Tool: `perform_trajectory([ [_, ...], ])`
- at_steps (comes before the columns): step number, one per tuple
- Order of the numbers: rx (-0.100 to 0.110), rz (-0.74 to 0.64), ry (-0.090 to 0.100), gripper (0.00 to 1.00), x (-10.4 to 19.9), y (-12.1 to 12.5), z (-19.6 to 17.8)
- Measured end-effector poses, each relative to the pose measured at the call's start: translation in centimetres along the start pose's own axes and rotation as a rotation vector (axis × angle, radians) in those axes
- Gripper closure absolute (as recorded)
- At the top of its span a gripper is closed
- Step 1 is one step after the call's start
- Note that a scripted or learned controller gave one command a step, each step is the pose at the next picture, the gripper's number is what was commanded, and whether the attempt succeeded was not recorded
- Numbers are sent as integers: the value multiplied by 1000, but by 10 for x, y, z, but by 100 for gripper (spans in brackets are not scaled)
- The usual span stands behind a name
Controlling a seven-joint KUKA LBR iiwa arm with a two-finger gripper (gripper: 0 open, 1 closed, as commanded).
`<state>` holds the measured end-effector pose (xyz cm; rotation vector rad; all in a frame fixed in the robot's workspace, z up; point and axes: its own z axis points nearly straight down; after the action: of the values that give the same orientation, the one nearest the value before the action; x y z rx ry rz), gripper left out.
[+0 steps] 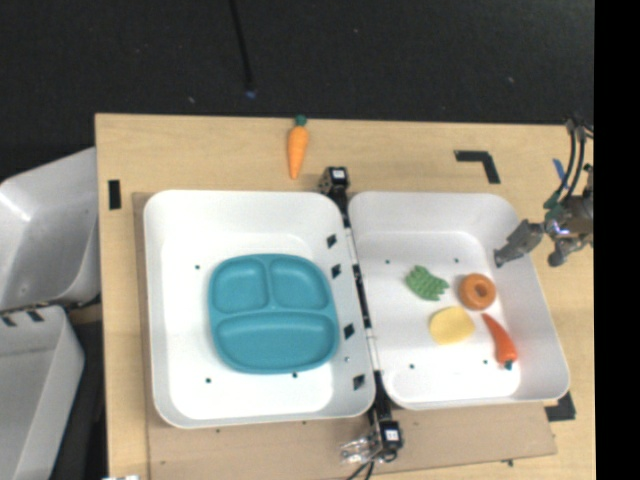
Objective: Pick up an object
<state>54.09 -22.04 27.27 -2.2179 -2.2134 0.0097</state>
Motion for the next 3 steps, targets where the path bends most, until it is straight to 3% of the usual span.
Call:
perform_trajectory([
  [1,-11,-3,-2,0,1,2,-6],
  [3,-7,-1,-2,0,-3,0,81],
])
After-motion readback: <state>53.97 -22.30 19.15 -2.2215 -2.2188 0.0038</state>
